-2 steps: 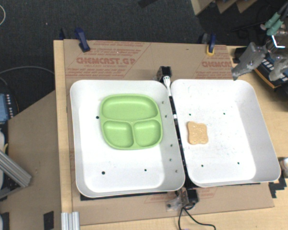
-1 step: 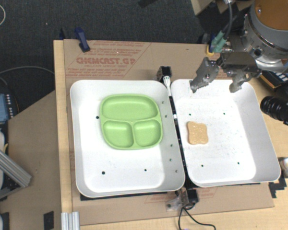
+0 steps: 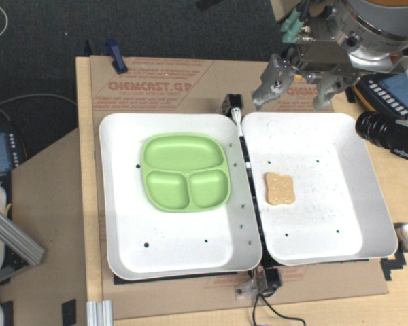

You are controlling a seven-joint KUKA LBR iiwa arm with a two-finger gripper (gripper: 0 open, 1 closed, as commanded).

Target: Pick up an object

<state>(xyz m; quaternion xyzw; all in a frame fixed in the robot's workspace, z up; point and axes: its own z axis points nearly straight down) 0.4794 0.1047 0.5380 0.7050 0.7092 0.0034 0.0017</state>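
A tan slice of toast (image 3: 280,189) lies flat in the right bin (image 3: 340,182), near its left wall. A green three-compartment plate (image 3: 185,172) rests in the left bin (image 3: 122,202). My gripper (image 3: 296,90) hangs high above the far edge of the right bin, well clear of the toast. Its two grey fingers (image 3: 270,85) are spread apart with nothing between them.
The bins sit on a cardboard sheet (image 3: 156,80). A black clamp (image 3: 232,104) stands at the far end of the seam between the bins. A black cylinder (image 3: 384,131) lies at the right bin's far right corner. A blue clip (image 3: 115,55) sits at the cardboard's far left.
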